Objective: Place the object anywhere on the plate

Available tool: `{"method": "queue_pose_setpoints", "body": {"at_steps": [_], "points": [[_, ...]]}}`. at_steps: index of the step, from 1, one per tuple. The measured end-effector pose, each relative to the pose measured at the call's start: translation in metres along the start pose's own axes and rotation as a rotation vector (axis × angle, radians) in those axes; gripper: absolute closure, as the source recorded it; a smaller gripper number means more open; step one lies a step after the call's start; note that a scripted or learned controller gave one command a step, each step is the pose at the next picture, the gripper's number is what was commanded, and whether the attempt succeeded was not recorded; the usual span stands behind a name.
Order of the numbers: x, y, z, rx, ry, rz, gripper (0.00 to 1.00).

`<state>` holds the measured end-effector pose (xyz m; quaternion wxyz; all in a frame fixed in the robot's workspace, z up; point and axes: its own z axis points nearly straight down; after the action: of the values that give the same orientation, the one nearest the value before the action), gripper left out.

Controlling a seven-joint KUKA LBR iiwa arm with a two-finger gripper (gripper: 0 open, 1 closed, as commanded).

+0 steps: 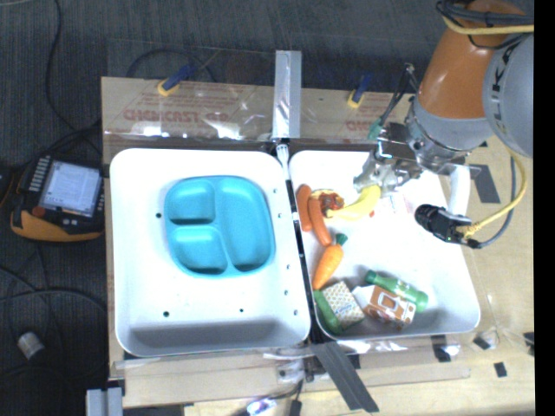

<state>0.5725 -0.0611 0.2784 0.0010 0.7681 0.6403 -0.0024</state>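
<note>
Camera view, setting: Two white bins sit side by side on the tabletop; the left bin (139,319) holds a blue sectioned plate (217,224) at centre-left of the frame, the right bin (451,293) holds a clutter of toy food.

Arm: The grey arm with its orange band enters from the upper right, its gripper (379,177) lowered over the upper part of the right bin.

Task object: A yellow banana (357,204) lies in the right bin just below the gripper, its upper tip right at the metal ends; the plate is well apart, across the wall between the bins.

Fingers: Whether they stand apart or together cannot be told from this slant; they appear at or just touching the banana's upper end, and nothing is seen clearly clamped between them.

Neighbours: A small red-and-brown piece (328,201) and an orange sausage-like piece (310,215) press against the banana's left end; a carrot (328,265) lies below, and a green bottle (397,288) and printed packets (345,303) sit toward the bin's lower edge.

Risk, grip: A hold on the curved tip alone would likely be shallow, and the banana could swing or slip out on the lift.

Risk, crowding: The touching pieces could be dragged or knocked along.

Risk, transfer: A low carry could clip the dividing wall and drop the fruit short of the plate.
</note>
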Motion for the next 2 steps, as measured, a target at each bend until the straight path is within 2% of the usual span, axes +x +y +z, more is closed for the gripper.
{"method": "queue_pose_setpoints", "body": {"at_steps": [1, 2], "points": [[0.046, -0.040, 0.088, 0.003, 0.004, -0.082, 1.00], [0.140, -0.045, 0.020, 0.001, 0.003, -0.125, 1.00]]}}
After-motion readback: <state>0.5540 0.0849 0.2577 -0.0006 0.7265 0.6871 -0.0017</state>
